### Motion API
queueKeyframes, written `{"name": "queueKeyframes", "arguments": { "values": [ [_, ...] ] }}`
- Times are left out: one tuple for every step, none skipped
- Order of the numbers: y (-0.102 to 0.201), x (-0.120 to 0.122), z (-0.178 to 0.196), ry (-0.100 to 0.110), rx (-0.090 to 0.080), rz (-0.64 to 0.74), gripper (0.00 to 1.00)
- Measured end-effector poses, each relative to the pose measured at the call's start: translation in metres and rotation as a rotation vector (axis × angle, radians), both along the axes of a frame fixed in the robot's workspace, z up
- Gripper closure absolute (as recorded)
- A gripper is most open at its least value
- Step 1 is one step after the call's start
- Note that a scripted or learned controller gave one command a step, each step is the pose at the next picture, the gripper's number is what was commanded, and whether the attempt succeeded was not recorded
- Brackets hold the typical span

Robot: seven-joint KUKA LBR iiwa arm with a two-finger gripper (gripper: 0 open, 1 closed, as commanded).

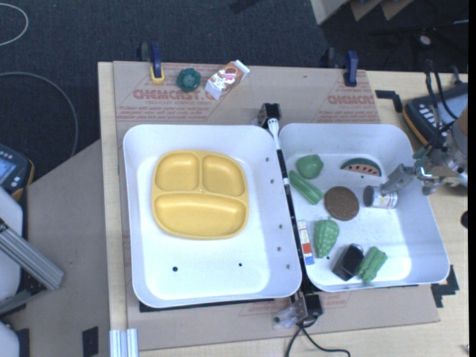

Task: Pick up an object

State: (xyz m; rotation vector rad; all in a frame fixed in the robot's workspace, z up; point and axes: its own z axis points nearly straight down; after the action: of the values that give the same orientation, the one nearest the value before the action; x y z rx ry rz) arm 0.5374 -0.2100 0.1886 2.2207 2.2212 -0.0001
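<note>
Here, entries run from largest item to smallest.
Desk (119,199): carries two white bins side by side.
Left bin (216,281): holds a yellow divided plate (199,194).
Right bin (416,229): holds the loose objects.
Arm (454,155): enters from the right, wrist low over the right bin's right rim.
Gripper (398,178): fingers point left; released or clenched, cannot tell.
Target, judged: small cylinder (379,198) lying just below-left of the fingers, long axis roughly left-right, beside the brown disc (342,203).

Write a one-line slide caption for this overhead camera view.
Gripper reaches into right white bin near a small cylindrical can; yellow divided plastic plate sits in left white bin.
</note>
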Motion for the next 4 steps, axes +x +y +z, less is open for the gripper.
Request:
{"name": "queueKeyframes", "arguments": {
  "values": [
    [0.0, 0.001, 0.011, -0.003, -0.001, 0.001, 1.0],
    [0.081, -0.043, 0.023, 0.005, 0.006, 0.006, 1.0],
    [0.151, -0.058, 0.127, -0.009, 0.001, 0.008, 1.0],
    [0.232, -0.05, 0.211, -0.012, 0.002, 0.009, 1.0]
  ]
}}
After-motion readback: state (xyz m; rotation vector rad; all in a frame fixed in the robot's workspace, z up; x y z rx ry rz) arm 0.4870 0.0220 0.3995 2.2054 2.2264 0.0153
